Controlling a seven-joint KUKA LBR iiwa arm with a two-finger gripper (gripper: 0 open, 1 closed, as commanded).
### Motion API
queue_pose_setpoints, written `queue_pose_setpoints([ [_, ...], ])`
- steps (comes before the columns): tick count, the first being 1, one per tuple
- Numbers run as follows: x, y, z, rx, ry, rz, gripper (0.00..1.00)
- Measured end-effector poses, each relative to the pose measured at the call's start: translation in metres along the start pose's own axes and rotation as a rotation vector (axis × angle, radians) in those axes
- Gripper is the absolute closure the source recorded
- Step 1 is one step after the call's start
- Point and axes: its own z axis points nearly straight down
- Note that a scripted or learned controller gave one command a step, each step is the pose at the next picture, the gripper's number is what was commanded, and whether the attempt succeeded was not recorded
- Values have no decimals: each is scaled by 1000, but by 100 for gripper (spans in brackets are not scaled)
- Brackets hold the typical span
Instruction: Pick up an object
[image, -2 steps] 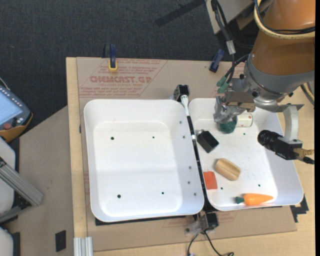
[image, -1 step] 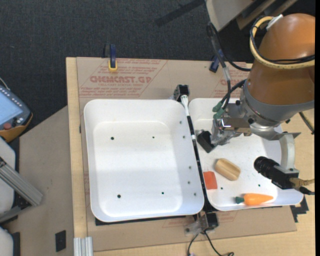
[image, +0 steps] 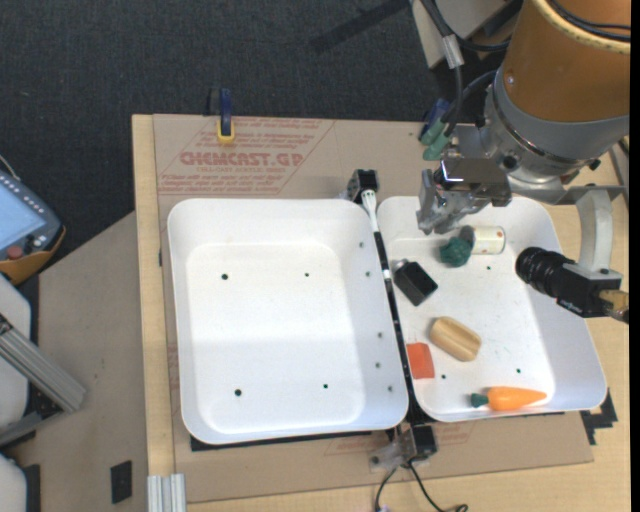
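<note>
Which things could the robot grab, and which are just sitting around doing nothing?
Could grab, all in the right bin:
green lump below the gripper, white cylinder, black block, tan block, red block, toy carrot.

Just lying about:
left bin, blue clamp.

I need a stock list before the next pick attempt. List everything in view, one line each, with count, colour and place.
bins: 2, white, side by side on the bench; left bin, right bin
green lump: 1, dark green, far end of right bin, just under the end effector
small cylinder: 1, white, beside the green lump
black block: 1, black, right bin near the divider
wooden piece: 1, tan, middle of right bin
red block: 1, red-orange, right bin near the left wall
carrot: 1, orange with green tip, near end of right bin
clamp: 1, blue and yellow, far edge of the cardboard
arm: 1, grey with orange band, from the right
end effector: 1, grey metal, over far end of right bin
</note>
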Motion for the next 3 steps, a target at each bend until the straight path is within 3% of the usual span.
queue_pose_setpoints([
  [1,44,7,41,21,-4,0,100],
  [2,125,39,66,14,-1,-3,100],
  [3,147,45,-73,-3,5,0,100],
])
